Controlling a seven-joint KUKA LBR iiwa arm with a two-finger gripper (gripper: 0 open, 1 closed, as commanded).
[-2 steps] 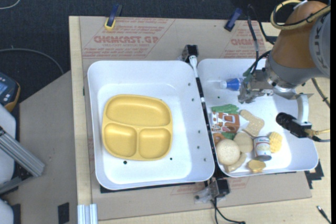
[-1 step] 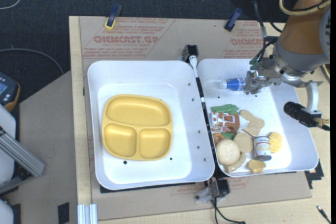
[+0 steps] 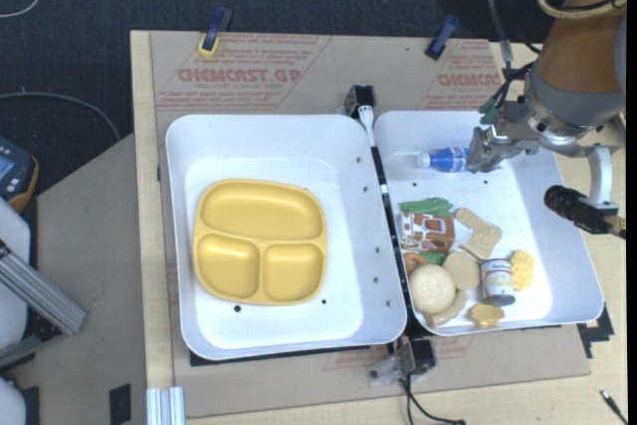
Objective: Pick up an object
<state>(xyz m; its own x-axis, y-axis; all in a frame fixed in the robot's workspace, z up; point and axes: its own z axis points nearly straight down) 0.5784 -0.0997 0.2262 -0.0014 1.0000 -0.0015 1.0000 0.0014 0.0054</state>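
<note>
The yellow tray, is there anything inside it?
Nothing lies in the yellow tray; all three of its compartments show bare. It sits in the left bin. What is under the tray is covered.

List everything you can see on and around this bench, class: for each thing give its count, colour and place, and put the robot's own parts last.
Bins: 2, white, side by side on the bench.
Divided plate: 1, yellow, in the left bin.
Bottle: 1, clear with a blue label, at the back of the right bin, lying on its side.
Carton: 1, white with red and green print, middle of the right bin.
Ball: 1, cream, front of the right bin.
Can: 1, small, silver with a blue label, front of the right bin.
Clamps: 2, blue, at the bench's back edge.
Arm: 1, grey and orange, from the right.
Gripper: 1, dark, over the bottle's end.
</note>
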